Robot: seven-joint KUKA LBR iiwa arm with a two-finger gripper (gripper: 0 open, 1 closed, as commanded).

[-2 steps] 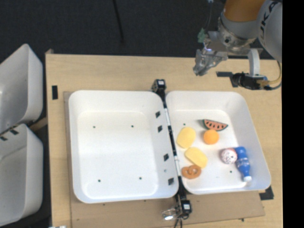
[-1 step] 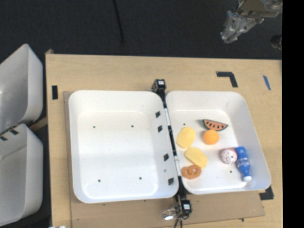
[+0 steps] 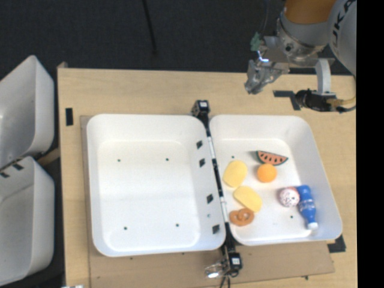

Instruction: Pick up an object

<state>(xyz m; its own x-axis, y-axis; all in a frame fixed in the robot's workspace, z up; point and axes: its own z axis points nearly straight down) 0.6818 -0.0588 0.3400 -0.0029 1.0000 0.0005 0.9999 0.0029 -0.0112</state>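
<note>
Above the desk's far edge, my gripper [image 3: 259, 81] hangs; I cannot tell its state. Toys, among them an orange [image 3: 267, 173], sit in the right bin [image 3: 300, 125]. Approach step: next, descend over one.

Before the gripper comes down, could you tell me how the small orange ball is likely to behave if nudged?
The orange ball looks round, so it would probably roll. The watermelon slice sits close behind it and might stop it. It looks smooth, so perhaps slippery.
</note>
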